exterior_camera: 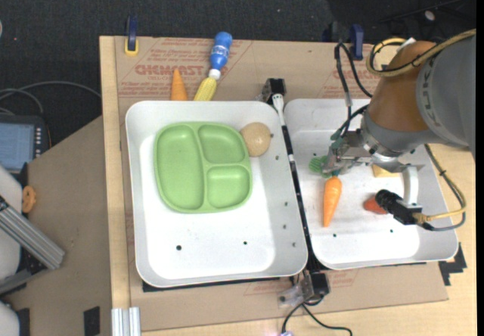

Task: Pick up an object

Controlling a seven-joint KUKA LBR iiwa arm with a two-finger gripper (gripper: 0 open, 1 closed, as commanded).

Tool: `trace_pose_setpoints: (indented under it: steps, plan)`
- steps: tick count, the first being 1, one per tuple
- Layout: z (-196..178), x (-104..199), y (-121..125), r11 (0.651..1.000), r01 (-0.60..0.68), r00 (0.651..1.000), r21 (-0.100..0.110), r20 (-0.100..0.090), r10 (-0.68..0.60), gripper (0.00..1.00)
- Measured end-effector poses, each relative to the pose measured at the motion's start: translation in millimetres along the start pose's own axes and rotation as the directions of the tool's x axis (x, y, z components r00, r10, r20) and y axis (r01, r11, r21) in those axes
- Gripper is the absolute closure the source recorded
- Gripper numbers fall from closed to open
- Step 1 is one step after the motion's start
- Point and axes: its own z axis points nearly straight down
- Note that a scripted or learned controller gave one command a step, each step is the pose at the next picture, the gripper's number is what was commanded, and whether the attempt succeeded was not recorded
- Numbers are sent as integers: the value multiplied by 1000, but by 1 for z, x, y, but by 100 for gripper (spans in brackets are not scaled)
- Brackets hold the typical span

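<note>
Carrot (331, 201), a toy in the right bin (355, 251), looks light, stiff and smooth; its thick upper end offers the surest grip. Gripper (333, 163) hovers just above its green top; finger state: cannot tell.

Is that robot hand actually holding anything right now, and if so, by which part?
It cannot be told. The gripper sits low in the right bin, at the leafy green top of the toy carrot, but the wrist hides whether anything is gripped.
</note>
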Motion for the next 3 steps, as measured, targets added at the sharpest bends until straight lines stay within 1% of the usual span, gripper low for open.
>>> trace_pose_setpoints:
  steps: [1,2,3]
  plan:
    - [1,0,0,1000,-1,1000,1,0,1,0]
    - [14,0,-40,1000,-2,1000,14,-2,2,0]
    - [13,-1,-38,1000,0,1000,8,0,0,0]
